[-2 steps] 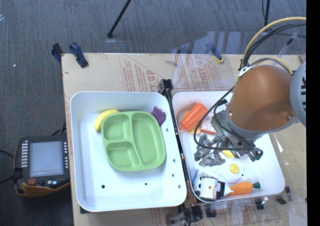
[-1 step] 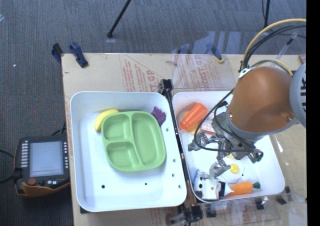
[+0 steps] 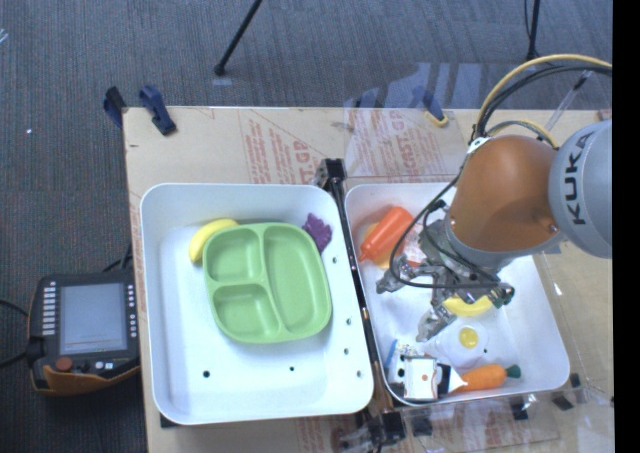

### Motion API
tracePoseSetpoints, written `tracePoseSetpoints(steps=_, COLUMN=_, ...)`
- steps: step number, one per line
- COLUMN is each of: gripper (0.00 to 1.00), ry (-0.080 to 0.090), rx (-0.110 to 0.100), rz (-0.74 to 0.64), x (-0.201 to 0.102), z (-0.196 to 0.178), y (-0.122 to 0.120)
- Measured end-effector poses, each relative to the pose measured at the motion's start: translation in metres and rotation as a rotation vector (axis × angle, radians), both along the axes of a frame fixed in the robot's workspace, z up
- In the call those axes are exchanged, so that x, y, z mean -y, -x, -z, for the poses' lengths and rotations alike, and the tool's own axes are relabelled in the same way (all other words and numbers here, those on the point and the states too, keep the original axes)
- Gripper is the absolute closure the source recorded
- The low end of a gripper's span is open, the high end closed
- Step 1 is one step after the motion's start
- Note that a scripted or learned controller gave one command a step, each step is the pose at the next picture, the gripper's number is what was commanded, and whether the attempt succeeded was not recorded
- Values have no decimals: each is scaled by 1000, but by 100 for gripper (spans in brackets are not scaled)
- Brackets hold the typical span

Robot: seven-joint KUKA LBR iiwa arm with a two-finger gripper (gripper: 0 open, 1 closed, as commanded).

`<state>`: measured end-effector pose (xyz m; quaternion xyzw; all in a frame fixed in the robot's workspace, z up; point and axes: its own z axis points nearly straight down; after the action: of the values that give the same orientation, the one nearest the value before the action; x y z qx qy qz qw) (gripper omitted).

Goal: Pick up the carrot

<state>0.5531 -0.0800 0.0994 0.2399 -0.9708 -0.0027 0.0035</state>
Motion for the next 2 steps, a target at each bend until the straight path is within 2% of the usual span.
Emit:
tracePoseSetpoints(steps=1, gripper=0, ry=1, rx=9, rz=243, x=-1, z=12, y=-80)
tracePoseSetpoints(steps=2, gripper=0, ry=6, rx=-11, rz=735, x=3, z=13, y=-79)
